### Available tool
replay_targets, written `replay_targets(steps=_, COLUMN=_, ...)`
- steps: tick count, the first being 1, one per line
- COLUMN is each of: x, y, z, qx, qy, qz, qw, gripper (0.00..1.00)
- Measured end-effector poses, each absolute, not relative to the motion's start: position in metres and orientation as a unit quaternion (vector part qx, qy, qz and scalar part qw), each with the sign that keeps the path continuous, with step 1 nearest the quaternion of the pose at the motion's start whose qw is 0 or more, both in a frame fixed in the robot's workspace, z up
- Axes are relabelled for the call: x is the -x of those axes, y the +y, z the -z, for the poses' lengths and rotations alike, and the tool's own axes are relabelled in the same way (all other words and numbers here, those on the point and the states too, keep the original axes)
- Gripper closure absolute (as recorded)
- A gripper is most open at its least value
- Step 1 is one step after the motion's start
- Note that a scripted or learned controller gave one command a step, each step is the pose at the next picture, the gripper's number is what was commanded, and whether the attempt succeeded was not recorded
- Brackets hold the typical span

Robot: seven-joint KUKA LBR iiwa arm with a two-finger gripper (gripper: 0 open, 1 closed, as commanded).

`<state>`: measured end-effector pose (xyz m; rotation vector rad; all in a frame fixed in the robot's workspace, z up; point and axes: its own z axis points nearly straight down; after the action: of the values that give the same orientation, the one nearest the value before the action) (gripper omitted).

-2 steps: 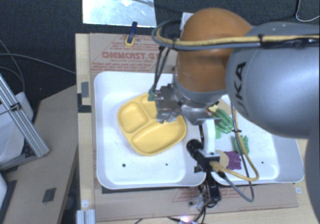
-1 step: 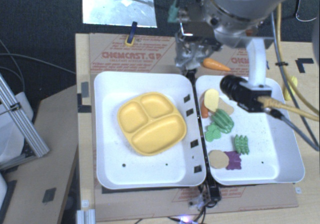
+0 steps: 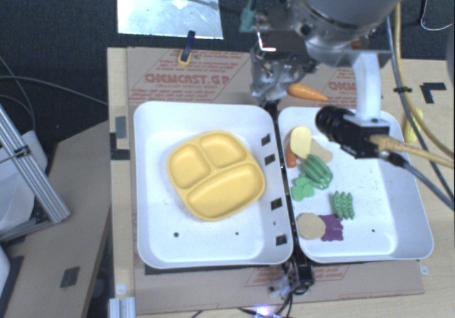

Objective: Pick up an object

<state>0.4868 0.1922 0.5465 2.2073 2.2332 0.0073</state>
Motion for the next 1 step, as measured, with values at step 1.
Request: replay_targets(steps=1, x=-0.527, y=0.1513, z=-0.2509, qx=-0.708, qy=0.706, qz=0.0063, qw=-0.003, gripper=1.0)
